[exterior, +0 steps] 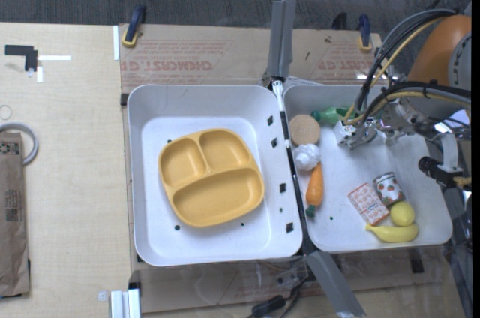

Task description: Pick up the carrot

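One carrot (315, 186) lies against the right bin's (431, 234) left wall; we note the gripper (350, 138) above-right of the carrot, grip state undeterminable.

Even, bright overhead light falls across my pale wooden bench (60, 181), leaving only soft shadows inside the two shallow white plastic bins (142, 181); focus is slightly soft, with mild glare on their rims.

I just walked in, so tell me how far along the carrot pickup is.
Nothing looks done yet: the carrot lies in the right bin, near its left wall beside the garlic bulb. The gripper is above the bin's upper part, apart from it. Reaching, grasping and lifting remain.
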